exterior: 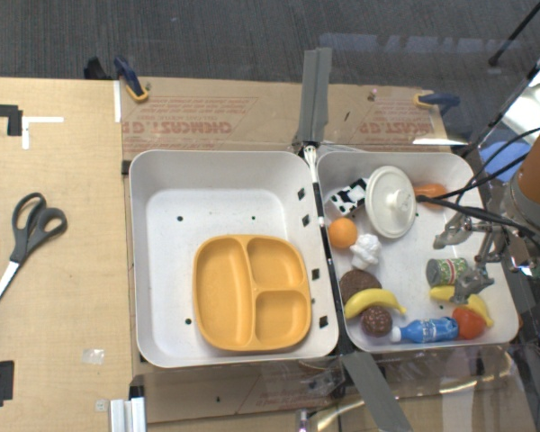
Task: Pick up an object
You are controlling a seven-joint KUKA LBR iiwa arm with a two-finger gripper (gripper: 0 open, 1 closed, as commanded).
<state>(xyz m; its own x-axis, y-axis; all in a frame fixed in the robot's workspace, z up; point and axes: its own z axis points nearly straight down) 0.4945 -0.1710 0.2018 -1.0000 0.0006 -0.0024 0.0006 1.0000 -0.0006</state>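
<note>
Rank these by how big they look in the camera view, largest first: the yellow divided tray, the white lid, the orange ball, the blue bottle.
1. Yellow divided tray, by far the largest.
2. White lid.
3. Blue bottle, longer than the ball but slimmer.
4. Orange ball.
The last two look close in size, so their order is unsure.

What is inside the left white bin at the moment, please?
A yellow divided tray lies in the left bin; its three compartments hold nothing visible. Whatever is beneath the tray is covered.
</note>
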